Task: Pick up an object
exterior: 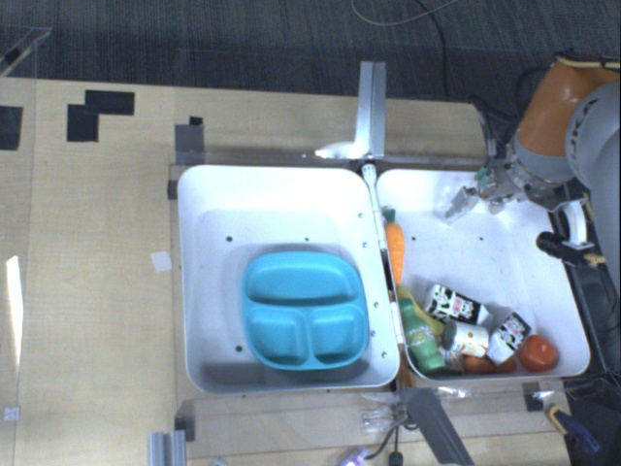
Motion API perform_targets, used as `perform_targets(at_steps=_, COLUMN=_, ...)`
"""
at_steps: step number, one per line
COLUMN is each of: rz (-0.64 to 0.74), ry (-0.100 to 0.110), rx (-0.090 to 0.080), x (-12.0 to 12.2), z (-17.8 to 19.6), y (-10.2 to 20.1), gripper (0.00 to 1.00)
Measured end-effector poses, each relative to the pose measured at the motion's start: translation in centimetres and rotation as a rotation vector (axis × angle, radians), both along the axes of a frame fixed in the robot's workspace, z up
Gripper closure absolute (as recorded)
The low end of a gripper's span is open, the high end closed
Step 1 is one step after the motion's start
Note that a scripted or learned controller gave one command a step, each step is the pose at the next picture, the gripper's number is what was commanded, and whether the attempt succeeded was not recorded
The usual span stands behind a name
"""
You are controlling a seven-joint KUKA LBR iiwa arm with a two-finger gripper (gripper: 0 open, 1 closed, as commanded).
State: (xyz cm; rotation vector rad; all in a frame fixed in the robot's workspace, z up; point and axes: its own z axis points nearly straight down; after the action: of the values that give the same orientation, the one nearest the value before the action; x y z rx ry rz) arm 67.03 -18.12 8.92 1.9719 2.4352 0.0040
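Two shallow white bins sit side by side on the surface, the left bin (194, 260) and the right bin (543, 289), meeting along a shared middle wall. The left bin carries one blue divided tray (305, 309) with three compartments, its single long compartment toward the far side and two smaller ones toward the near side. The right bin holds the loose objects, all gathered along its left wall and near edge. One carrot (394, 250) lies against the middle wall, its long axis running from far to near. Just below it one green bottle (421, 336) lies on its side, its narrower yellowish end toward the carrot and its body pointing down toward the near-left corner. There are three small cartons with black-and-white patches: one (456, 306) lies slanted beside the bottle, another (470, 339) sits nearer the edge, and the third (509, 333) rests just beside one red tomato (539, 353) at the near-right. The arm's tool (475, 194) hangs over the far part of the right bin, well apart from the pile; its fingers look spread and grip nothing
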Motion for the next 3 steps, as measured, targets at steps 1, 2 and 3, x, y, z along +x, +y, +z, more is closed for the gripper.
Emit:
perform_targets(at_steps=1, rz=-0.162, ry=-0.002, rx=0.002, x=0.1, z=11.2, y=-1.9, gripper=0.0)
perform_targets(at_steps=2, rz=-0.211, ry=0.001, rx=0.003, x=-4.1, z=0.7, y=-2.3, gripper=0.0)
perform_targets(at_steps=3, rz=-0.221, ry=0.001, rx=0.004, x=-4.9, z=3.4, y=-1.1, gripper=0.0)
